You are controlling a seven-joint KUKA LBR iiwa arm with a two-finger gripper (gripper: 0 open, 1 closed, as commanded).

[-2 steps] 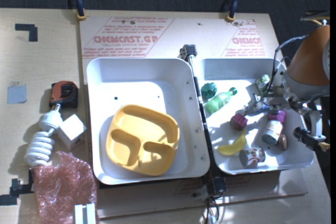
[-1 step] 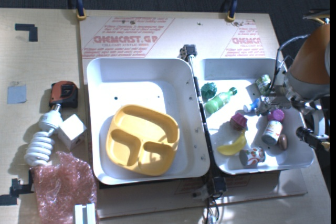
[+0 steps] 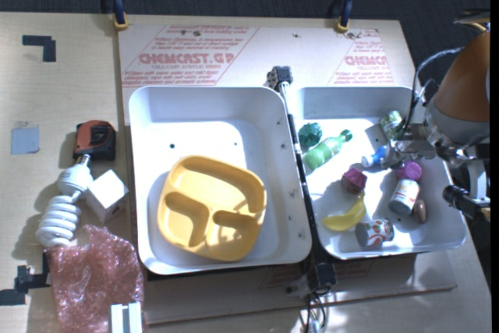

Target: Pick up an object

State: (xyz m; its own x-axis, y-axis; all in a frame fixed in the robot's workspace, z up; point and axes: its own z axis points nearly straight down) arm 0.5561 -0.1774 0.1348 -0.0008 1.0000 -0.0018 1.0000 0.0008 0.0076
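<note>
Though its grip state is unclear, the gripper (image 3: pixel 407 143) hovers beside a purple object (image 3: pixel 411 170).

- my gripper (image 3: pixel 399 138) hangs low at the right bin's (image 3: pixel 327 101) upper right, hemmed by a purple piece (image 3: pixel 411 170) and a small white bottle (image 3: pixel 404 195) just below it.
- the middle of that bin is crowded: green bottle (image 3: pixel 325 150), dark green lump (image 3: pixel 309 134), maroon piece (image 3: pixel 354 181), banana (image 3: pixel 346 217) and a patterned cup (image 3: pixel 376 231) leave only narrow gaps.
- bare white floor shows along the right bin's upper left, under its top wall.
- in the left bin (image 3: pixel 148 109) a yellow divided tray (image 3: pixel 210 207) fills the lower half; the upper half is bare floor, wide enough to come down in.
- the shared wall between the bins stands in my way going across.
</note>
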